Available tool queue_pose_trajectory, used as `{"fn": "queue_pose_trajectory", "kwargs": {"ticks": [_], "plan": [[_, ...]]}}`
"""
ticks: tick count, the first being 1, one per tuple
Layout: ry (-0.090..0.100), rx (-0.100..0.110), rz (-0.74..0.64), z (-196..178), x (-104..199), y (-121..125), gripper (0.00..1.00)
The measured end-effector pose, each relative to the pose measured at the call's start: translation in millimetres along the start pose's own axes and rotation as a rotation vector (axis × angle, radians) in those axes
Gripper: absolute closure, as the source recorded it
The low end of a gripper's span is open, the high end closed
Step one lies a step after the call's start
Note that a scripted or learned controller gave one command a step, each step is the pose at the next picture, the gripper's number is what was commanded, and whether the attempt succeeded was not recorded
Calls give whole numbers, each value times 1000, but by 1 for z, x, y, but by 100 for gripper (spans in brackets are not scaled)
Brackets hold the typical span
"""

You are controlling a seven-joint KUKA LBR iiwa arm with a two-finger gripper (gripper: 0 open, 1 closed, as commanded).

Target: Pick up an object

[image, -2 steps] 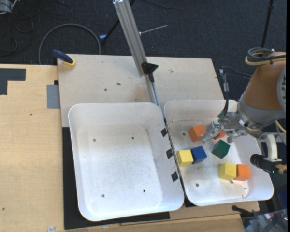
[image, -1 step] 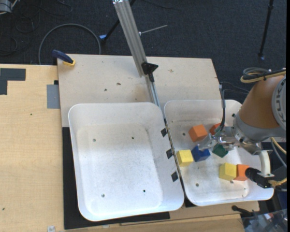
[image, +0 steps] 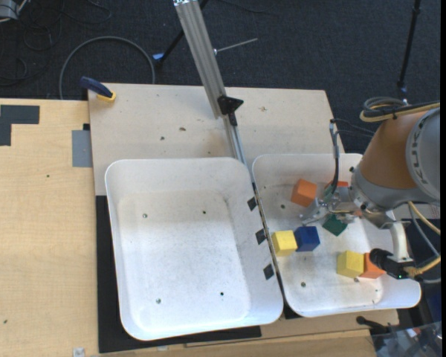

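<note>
Grey, orange-banded arm with its gripper (image: 325, 208) low in the right white plastic bin (image: 312, 303), right of centre frame, beside a dark green block (image: 334, 225); finger state cannot be told; approach step, next requiring closure on one block.

Looking down from high above the bench (image: 171, 125), at a slant, from the near side. Far enough back to take in both white bins, the left bin (image: 178, 251) and the right bin (image: 320, 296), side by side, plus dark floor (image: 297, 36) at the top. Facing a bit forward, not straight down. Arm (image: 401, 162) coming in from the right edge of the picture. Just one view here.
</note>
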State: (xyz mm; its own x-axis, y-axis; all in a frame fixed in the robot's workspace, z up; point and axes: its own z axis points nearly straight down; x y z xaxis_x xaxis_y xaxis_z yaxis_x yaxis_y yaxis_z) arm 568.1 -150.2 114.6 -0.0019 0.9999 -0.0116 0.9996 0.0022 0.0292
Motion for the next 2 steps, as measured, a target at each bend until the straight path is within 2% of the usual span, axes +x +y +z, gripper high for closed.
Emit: {"fn": "queue_pose_trajectory", "kwargs": {"ticks": [1,2], "plan": [[10,29,0,14,14,-25,0],[13,34,5,5,14,-28,100]]}}
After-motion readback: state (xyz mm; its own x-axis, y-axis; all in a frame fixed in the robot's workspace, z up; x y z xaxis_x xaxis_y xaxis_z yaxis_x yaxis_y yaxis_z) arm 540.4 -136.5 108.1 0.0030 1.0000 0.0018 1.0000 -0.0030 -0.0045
